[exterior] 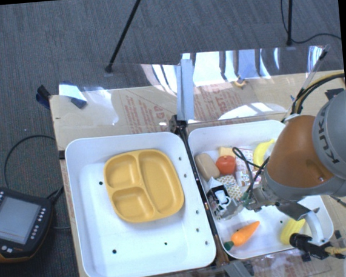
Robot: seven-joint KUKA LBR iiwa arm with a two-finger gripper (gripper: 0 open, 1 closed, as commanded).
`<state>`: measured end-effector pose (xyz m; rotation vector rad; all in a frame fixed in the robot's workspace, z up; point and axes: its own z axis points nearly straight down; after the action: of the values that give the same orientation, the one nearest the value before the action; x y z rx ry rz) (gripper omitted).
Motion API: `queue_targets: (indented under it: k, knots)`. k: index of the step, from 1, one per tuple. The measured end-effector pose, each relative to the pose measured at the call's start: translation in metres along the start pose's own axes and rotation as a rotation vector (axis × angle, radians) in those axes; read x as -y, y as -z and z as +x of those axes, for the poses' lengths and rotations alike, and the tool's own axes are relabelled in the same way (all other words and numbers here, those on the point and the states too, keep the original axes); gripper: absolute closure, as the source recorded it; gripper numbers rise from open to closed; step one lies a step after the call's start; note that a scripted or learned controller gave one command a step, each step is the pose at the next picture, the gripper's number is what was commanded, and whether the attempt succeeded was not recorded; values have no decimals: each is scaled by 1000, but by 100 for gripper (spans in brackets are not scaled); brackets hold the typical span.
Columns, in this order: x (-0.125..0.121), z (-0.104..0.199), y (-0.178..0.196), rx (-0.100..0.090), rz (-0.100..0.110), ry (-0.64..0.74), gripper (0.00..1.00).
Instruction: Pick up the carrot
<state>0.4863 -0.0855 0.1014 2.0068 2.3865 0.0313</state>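
Near the right bin's (326, 208) front edge lay the carrot (246, 233); just behind it hovered the gripper (223, 200), its grip state unclear, positioned for descent.

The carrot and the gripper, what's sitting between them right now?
Bare white floor of the right bin: in the camera view the carrot lies just below and right of the gripper, with nothing in the short gap.

A robotics lab: grey carpet, a teach pendant (14, 224) at lower left, tripod legs (125, 31) along the top.
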Motion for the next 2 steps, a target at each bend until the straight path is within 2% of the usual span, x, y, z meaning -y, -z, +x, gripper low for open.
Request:
queue_targets:
  k: [1,2]
  knots:
    - [-14,-10,-1,-9,13,-309,0]
    - [-28,-23,20,-5,37,-135,0]
